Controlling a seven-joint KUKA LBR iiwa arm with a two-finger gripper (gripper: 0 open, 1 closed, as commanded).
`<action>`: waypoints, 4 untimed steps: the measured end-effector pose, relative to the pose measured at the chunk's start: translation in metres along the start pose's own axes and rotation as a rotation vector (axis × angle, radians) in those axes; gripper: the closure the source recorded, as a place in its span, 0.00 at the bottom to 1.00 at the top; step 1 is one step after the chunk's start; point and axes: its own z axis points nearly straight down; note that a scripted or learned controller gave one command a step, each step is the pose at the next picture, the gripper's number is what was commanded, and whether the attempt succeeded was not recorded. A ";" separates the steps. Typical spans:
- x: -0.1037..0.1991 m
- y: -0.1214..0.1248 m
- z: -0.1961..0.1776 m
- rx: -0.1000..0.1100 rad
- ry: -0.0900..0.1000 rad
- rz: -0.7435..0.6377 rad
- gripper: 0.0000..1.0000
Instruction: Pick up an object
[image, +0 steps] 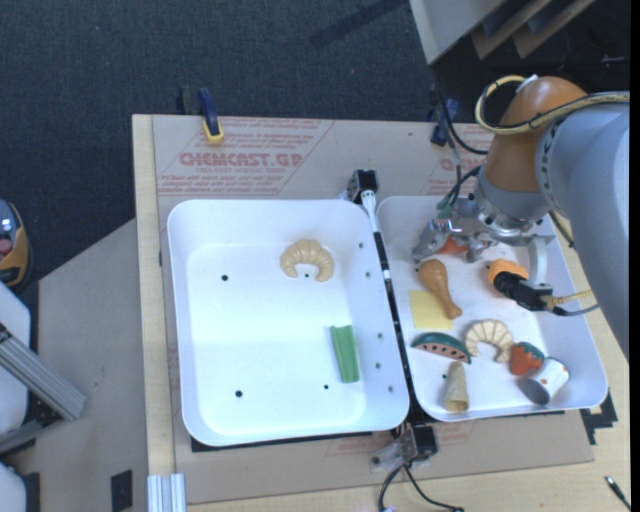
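End effector (450, 238), finger state unclear, just above drumstick (438, 282) in right bin (590, 385).

Reaching in from the right, arm (560, 130) hanging over right bin (590, 385), gripper (450, 237) sitting low just above drumstick (437, 283); croissant (308, 259) and green stick (345, 352) lying in left bin (190, 300).
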 end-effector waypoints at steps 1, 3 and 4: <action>0.017 0.007 0.002 0.021 -0.008 0.008 0.00; 0.017 0.004 -0.016 0.037 -0.004 0.007 1.00; 0.017 0.004 -0.027 0.035 -0.006 0.006 1.00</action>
